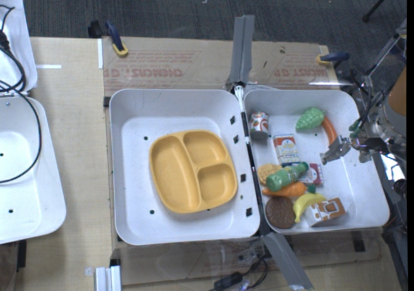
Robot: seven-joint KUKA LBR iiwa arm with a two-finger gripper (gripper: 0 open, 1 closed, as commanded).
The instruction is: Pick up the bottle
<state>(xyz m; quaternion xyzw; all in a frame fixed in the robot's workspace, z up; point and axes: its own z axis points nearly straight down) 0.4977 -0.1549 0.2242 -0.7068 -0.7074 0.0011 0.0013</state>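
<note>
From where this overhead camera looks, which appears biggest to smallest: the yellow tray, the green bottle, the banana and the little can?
1. Yellow tray, by far the largest.
2. Green bottle.
3. Banana, close to the bottle, so that order is unsure.
4. Little can, smallest.

Hemmed in on the lower side: bottle (285, 176) touching carrot (289, 189), with banana (308, 204) and cookie (281, 212) near. Open floor along the right bin's (372, 186) right side.

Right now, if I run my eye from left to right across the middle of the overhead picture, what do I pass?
Yellow divided tray in the left bin → small can → green bottle → orange carrot-like piece → the robot's fingers over the right bin.
</note>
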